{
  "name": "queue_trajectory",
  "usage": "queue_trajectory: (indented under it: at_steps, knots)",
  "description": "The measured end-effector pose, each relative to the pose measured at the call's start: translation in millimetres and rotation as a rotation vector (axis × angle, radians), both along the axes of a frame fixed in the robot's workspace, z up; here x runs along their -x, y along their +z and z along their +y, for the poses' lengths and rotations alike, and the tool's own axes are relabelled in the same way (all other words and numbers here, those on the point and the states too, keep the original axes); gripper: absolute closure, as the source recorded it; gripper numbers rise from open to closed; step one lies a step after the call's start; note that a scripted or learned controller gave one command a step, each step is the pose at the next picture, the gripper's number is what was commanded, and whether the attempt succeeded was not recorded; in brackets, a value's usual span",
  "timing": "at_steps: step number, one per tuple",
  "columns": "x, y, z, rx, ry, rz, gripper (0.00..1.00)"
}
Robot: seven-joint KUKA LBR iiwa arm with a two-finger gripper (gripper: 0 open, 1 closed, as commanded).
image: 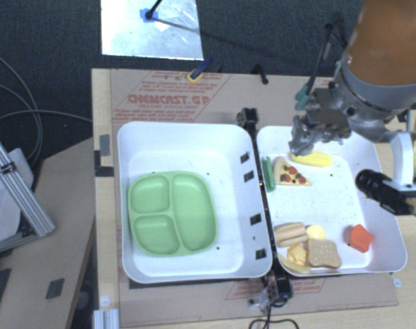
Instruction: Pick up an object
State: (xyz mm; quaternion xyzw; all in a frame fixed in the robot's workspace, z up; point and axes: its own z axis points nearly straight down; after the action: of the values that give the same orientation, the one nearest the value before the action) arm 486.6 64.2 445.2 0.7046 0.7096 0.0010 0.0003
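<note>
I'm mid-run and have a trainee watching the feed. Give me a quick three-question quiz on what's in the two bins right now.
1. True or false: the green divided plate lies in the same bin as the pizza slice.
2. Multiple choice: which item lies nearest the gripper? A) the orange block B) the corn cob C) the bread slice
3. Fill in: the hot dog lies near the ____ edge of the right bin, as the camera sees it.

Key
1. False: the plate is in the left bin, the pizza slice in the right.
2. B
3. Bottom
</note>
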Motion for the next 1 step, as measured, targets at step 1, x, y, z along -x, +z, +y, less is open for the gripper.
queue_trajectory:
  at_steps: [1]
  knots:
    - [-0.5, -10.5, 7.2, 0.0, -0.001, -0.001, 1.0]
